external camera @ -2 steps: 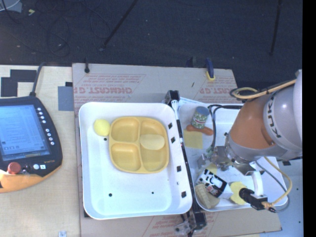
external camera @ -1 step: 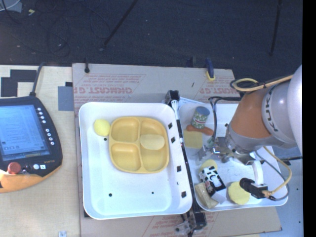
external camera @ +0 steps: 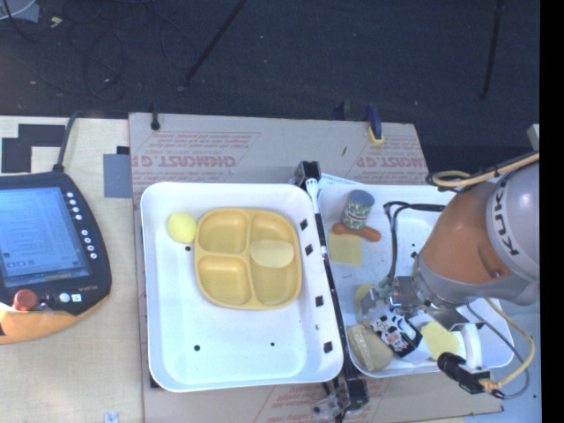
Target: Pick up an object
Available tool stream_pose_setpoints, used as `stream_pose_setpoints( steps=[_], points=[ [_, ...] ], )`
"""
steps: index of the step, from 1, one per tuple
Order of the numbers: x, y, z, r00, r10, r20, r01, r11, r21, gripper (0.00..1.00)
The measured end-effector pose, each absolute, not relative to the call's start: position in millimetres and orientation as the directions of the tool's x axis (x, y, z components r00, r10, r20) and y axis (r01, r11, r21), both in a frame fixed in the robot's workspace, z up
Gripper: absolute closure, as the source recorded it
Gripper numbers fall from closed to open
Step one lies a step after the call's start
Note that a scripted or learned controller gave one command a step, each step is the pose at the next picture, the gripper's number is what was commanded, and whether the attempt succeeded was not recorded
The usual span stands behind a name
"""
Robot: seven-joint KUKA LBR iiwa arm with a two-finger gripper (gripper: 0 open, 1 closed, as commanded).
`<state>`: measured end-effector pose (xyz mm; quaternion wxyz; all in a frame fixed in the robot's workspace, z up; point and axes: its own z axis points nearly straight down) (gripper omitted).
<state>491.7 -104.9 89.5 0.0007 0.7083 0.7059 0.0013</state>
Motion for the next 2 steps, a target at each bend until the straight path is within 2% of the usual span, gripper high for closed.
stream_pose_setpoints(
  steps=[1,2],
  points=[
    [592.3,-92.4,88.2,-0.004,1.0,0.0,1.0,0.004,0.006,0.0],
    [523.3,-122.3,89.3,0.004,1.0,0.001,1.0,-0.004,0.001,0.0]
  ],
)
